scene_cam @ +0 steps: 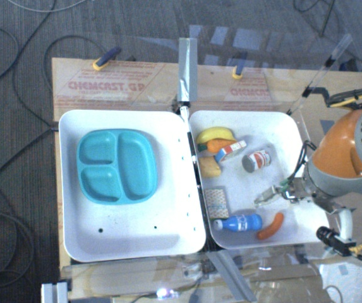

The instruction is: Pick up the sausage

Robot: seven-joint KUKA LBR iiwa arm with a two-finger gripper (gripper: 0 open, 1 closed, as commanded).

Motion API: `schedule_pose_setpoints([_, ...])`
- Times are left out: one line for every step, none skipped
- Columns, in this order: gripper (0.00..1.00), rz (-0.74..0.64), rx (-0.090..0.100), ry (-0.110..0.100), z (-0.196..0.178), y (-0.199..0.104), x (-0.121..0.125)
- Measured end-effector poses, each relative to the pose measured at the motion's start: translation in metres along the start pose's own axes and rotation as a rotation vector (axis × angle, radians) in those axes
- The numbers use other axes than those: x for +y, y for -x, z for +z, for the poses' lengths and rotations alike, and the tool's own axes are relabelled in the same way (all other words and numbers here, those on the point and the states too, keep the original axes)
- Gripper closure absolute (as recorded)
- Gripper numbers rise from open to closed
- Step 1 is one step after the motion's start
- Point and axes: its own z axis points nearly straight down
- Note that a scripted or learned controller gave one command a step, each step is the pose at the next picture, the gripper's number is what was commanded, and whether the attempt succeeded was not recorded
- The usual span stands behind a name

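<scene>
Camera view is showing the sausage (270,226) lying untouched near the right bin's (294,128) near edge, beside a blue bottle (239,223); the hand (264,197) is hovering just beyond it, fingers apart, gripping nothing.

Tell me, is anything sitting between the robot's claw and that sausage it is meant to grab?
Nothing visible does. The gripper hangs over the right bin, and the sausage lies just below it in the camera view, with bare white bin floor between them. The blue bottle lies close beside the sausage, to its left, not in the path.
</scene>
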Motion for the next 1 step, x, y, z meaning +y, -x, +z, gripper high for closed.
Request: schedule_pose_setpoints([0.0, 0.288, 0.004, -0.017, -0.0321, 0.0014, 0.0106])
